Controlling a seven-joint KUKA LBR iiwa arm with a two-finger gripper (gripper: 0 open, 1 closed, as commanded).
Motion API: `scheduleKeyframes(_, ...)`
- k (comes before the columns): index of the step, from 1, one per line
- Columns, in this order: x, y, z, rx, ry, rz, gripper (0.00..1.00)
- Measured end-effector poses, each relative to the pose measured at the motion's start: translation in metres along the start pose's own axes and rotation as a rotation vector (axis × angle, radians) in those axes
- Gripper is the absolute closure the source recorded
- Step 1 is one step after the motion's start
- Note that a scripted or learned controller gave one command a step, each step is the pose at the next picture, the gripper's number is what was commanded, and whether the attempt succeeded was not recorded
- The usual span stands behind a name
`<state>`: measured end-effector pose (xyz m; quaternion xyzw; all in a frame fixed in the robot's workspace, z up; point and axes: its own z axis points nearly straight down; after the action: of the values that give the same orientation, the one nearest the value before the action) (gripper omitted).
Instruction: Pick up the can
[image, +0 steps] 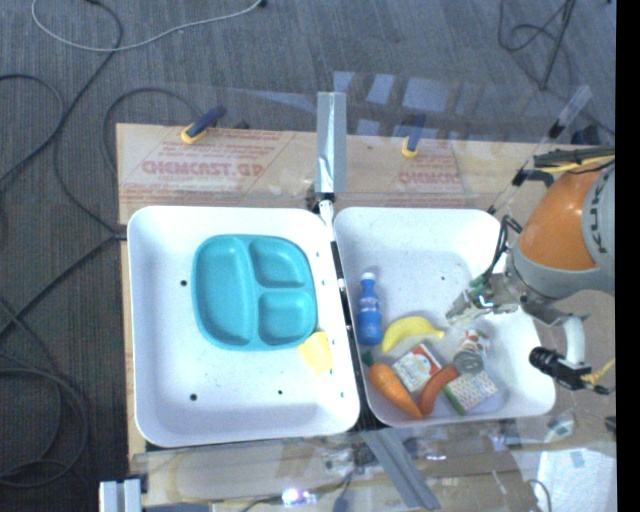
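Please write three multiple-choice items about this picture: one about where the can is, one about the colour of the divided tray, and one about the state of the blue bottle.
1. Where is the can?
A. In the right bin, near the gripper
B. On the divided tray
C. On the floor

2. What colour is the divided tray in the left bin?
A. Red
B. Turquoise
C. Black

3. How is the blue bottle placed?
A. Held between the gripper's fingers
B. Standing on the tray
C. Lying in the right bin, apart from the gripper

Answers:
1 A, the can sits among the carrot, banana and small packets, just below the gripper.
2 B, the tray is plainly turquoise against the white bin.
3 C, the bottle lies by the bin's left wall, cap pointing away from the camera.
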<state>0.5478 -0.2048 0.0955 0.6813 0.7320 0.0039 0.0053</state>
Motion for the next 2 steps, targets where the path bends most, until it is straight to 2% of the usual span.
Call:
scheduleKeyframes(1,-0.0023,0.0252,0.0068,0.006,0.0,0.136,1.0)
scheduleKeyframes(2,0.0,0.027,0.0069,0.002,0.001,0.133,0.0)
